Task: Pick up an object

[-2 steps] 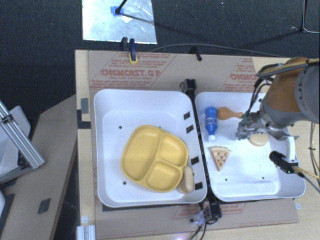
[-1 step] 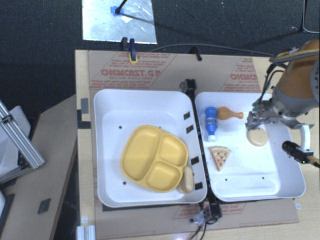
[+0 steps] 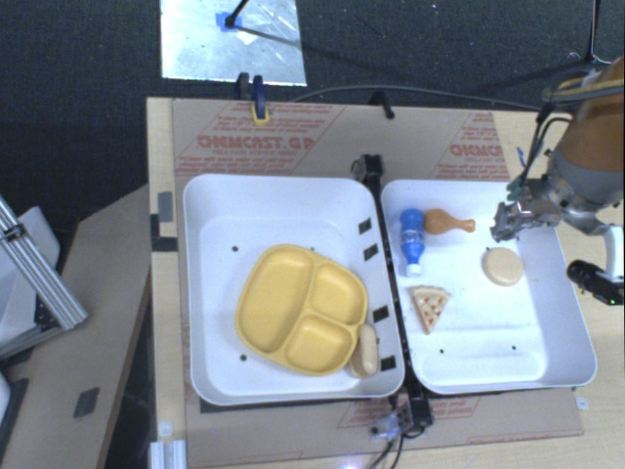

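The hand (image 3: 508, 221), its grip impossible to tell, hovers near the right white bin's (image 3: 557, 360) far edge, just above a round beige disc (image 3: 503, 266), open floor below.

Red print reading "CHEMCAST GP" stands on the brown sheet (image 3: 256, 143) under the bins, far left of the jaws; it repeats, partly cut off, just above them.
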`<action>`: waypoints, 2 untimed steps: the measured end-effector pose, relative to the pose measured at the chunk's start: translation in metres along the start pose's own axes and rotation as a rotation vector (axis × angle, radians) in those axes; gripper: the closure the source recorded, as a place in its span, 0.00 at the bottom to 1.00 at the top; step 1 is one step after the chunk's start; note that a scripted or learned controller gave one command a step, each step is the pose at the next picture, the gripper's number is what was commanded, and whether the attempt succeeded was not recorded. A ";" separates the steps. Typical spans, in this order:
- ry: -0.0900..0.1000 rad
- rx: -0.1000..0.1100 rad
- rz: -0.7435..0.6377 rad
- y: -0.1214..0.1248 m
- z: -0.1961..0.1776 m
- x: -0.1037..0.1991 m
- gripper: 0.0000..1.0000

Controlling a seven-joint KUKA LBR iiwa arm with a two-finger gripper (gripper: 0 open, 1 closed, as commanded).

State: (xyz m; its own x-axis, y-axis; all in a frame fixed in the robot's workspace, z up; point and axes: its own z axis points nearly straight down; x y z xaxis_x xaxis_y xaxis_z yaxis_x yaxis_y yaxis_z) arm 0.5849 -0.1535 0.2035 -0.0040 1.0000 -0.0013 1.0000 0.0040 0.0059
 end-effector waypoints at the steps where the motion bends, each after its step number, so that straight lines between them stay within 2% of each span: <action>1: 0.000 -0.001 -0.002 0.000 -0.058 0.009 1.00; 2: 0.002 0.004 -0.005 0.006 -0.055 0.052 1.00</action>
State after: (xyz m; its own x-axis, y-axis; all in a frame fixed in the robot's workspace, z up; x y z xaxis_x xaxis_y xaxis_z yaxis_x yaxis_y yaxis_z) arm 0.5902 -0.1017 0.2582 -0.0085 1.0000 0.0007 1.0000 0.0085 0.0024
